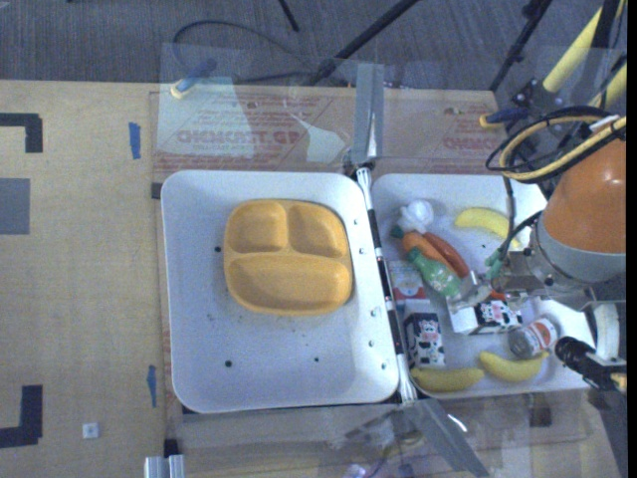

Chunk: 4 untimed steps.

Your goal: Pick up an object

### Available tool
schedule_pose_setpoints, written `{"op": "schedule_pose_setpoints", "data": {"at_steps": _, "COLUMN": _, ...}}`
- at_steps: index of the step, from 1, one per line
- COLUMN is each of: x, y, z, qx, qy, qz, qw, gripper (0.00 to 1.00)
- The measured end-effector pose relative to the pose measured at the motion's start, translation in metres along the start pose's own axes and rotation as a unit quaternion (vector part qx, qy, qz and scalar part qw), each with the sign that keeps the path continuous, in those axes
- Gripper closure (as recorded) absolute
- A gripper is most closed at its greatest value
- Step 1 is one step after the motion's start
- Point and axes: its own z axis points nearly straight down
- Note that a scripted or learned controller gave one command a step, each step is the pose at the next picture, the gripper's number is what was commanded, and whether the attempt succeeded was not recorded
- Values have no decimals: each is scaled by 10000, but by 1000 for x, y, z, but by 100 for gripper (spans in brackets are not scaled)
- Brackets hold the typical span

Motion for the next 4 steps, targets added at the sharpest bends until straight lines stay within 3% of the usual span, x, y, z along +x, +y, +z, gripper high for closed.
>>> {"op": "schedule_pose_setpoints", "data": {"at_steps": 1, "x": -59, "y": 64, "z": 103, "qx": -53, "qy": -12, "qz": -888, "qw": 9960, "gripper": 0}}
{"op": "schedule_pose_setpoints", "data": {"at_steps": 2, "x": -61, "y": 47, "z": 20, "qx": -27, "qy": -9, "qz": -860, "qw": 9963, "gripper": 0}}
{"op": "schedule_pose_setpoints", "data": {"at_steps": 3, "x": -45, "y": 97, "z": 82, "qx": -18, "qy": -3, "qz": -1004, "qw": 9949, "gripper": 0}}
{"op": "schedule_pose_setpoints", "data": {"at_steps": 4, "x": -16, "y": 90, "z": 95, "qx": -131, "qy": -126, "qz": -1044, "qw": 9944, "gripper": 0}}
